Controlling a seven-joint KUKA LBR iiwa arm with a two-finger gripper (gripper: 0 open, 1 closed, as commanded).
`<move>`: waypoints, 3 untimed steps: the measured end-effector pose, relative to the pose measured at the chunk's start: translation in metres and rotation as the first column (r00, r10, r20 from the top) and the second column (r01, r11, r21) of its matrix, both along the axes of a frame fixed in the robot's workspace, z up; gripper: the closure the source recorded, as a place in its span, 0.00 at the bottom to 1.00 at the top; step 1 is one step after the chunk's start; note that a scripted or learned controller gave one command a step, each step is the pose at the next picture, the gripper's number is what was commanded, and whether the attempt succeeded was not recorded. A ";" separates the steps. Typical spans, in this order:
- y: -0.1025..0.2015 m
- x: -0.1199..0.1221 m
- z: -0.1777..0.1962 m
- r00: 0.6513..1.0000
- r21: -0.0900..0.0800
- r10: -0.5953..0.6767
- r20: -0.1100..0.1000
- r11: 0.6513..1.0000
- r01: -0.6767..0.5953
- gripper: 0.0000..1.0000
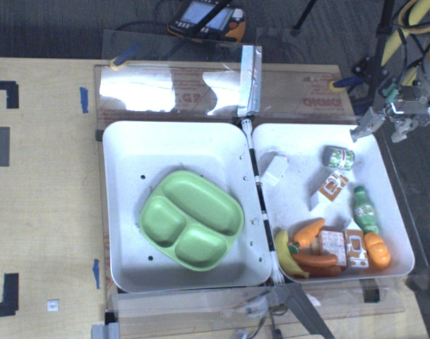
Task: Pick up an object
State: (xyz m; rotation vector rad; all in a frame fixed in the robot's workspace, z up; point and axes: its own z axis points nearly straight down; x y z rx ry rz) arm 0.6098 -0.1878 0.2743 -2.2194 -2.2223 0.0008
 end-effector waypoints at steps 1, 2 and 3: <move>-0.015 0.001 -0.164 0.995 0.003 -0.103 -0.002 0.995 0.103 0.00; 0.008 -0.075 -0.182 0.997 -0.003 -0.078 0.023 0.997 0.079 0.00; 0.006 -0.073 -0.171 0.996 -0.008 -0.079 0.033 0.997 0.079 1.00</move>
